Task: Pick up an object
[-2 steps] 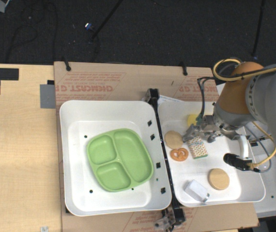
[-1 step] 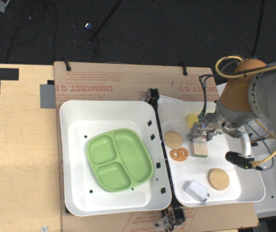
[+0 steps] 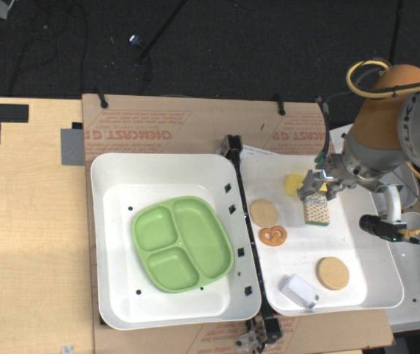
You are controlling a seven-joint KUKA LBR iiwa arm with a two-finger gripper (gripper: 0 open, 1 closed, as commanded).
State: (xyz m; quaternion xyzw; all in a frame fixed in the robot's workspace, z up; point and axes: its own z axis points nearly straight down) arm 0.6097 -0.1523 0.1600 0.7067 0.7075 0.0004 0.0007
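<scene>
At the right of the frame, the grey arm's end effector (image 3: 315, 186) hangs low over the right-hand shallow white bin (image 3: 387, 290), directly above a small rectangular object with a green-and-white pattern (image 3: 317, 212); whether it is open or closed I cannot tell. A yellow block (image 3: 294, 184) lies just left of it. Lower in the bin sit a small round tan cookie (image 3: 264, 213), a brown pretzel (image 3: 273, 235), a larger tan disc (image 3: 334, 273) and a grey-white block (image 3: 298, 291). The left bin (image 3: 114, 198) holds a green three-compartment plastic plate (image 3: 181, 243).
</scene>
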